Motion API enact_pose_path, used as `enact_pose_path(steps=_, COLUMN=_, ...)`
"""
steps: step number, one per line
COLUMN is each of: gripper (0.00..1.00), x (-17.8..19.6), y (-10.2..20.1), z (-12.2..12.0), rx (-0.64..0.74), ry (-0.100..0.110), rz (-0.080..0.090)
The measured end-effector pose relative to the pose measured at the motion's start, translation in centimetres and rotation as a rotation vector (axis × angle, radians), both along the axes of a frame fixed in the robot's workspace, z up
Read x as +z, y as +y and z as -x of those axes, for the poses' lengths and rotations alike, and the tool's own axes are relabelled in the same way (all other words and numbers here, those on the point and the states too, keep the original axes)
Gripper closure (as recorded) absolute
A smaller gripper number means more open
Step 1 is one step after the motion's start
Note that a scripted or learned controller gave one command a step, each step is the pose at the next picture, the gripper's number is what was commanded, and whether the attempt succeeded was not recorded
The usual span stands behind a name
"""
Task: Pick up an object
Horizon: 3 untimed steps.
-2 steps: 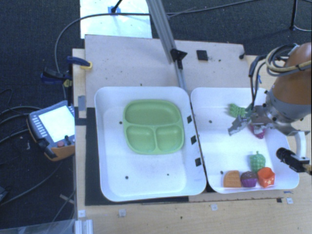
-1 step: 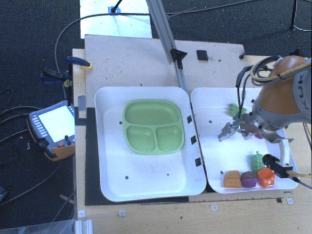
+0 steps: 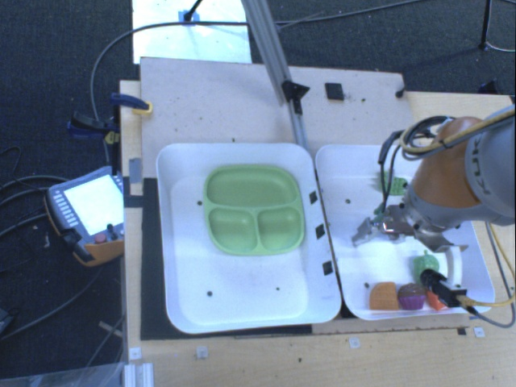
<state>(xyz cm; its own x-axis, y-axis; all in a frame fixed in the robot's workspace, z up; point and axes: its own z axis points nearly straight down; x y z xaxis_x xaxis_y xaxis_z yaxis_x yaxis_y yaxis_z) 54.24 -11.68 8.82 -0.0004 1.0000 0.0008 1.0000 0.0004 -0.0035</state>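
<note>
Right bin (image 3: 347,216), purple object (image 3: 411,297) near end effector (image 3: 367,232)

light: bright, even | glare: white bins (image 3: 242,297) washed out | shadows: faint | focus: soft, slightly grainy

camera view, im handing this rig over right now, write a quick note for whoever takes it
Gripper: low over the right bin, near its middle left; nothing seen between the fingers, and whether they are open or shut can't be told.
Things: orange piece, purple piece and green piece sit by the right bin's front edge; another small green thing lies near its back, partly behind the arm. Green divided plate lies in the left bin.
Done: nothing picked up yet.
Left: grasp one object and lift it.
</note>
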Motion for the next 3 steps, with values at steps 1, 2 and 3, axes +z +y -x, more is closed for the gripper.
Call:
enact_pose_path(steps=1, gripper=1.00, x=1.4, y=0.0, z=-0.2, rx=0.001, ry=-0.006, rz=0.001)
enact_pose_path(steps=2, gripper=1.00, x=5.9, y=-0.6, z=-0.3, rx=0.000, ry=-0.008, rz=0.002)
enact_pose_path(steps=3, gripper=1.00, x=11.1, y=-1.3, z=-1.3, rx=0.004, ry=-0.011, rz=0.003)
